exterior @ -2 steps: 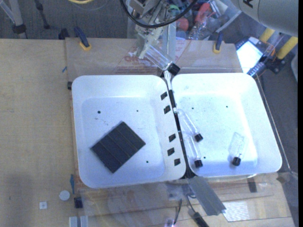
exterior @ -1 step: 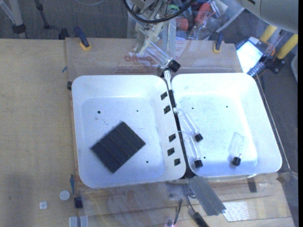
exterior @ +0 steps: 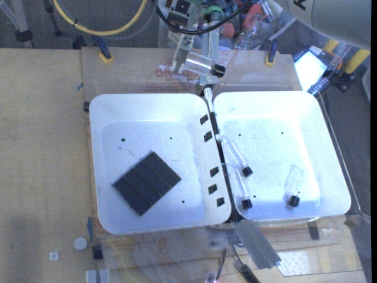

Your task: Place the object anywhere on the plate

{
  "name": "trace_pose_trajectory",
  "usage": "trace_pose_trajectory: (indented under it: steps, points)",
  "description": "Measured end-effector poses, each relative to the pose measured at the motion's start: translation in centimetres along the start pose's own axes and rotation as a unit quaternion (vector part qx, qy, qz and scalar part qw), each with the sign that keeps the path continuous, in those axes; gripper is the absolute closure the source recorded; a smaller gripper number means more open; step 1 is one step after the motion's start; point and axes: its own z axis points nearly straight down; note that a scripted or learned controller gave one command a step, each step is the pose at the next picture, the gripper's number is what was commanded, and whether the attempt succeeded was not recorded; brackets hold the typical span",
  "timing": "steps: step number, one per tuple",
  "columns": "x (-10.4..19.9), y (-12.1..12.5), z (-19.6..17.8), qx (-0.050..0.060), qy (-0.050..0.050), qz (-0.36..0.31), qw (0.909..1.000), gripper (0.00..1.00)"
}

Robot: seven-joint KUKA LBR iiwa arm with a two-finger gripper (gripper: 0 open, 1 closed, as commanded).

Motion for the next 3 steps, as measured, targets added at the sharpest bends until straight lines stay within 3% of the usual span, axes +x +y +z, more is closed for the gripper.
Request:
trace_pose_trajectory:
  steps: [1,2,3]
  points:
    - [0.0,-0.1,-1.1,0.004,0.0,0.002,1.0,1.0]
    - [-0.1,-0.1,0.0,-0.001,-0.001,-0.105,0.9945,1.0]
    - [-0.2,-0.3,-1.1,0.002,0.0,-0.105,0.9945,1.0]
